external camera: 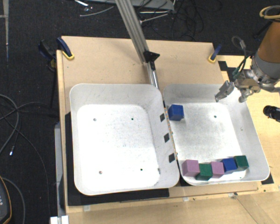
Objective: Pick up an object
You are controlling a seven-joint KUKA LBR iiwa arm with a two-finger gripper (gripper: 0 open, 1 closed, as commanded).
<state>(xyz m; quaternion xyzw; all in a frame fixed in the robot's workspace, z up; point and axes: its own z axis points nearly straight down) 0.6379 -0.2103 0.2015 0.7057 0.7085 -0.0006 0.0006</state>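
Listing the contents of the wooden surface (112,64), we count two shallow white bins side by side: the left bin (84,94) and the right bin (252,139). Right bin, near its left wall: one blue cube (176,112), standing alone. Right bin, along its near wall: a row of five cubes touching or nearly so, being a purple cube (191,167), a green cube (205,171), a second purple cube (217,168), a second blue cube (230,164) and a dark green cube (241,162). Arm: grey with its orange band, entering from the right, wrist tilted down and leftward over the right bin's far right corner. Claw (234,91): its two fingers stand spread apart with nothing between them. Step in hand, as we judge it: the approach, no cube yet chosen or touched. Next move, in our estimate: travel over a cube, descend with fingers either side, then close; the lone blue cube offers the most room.
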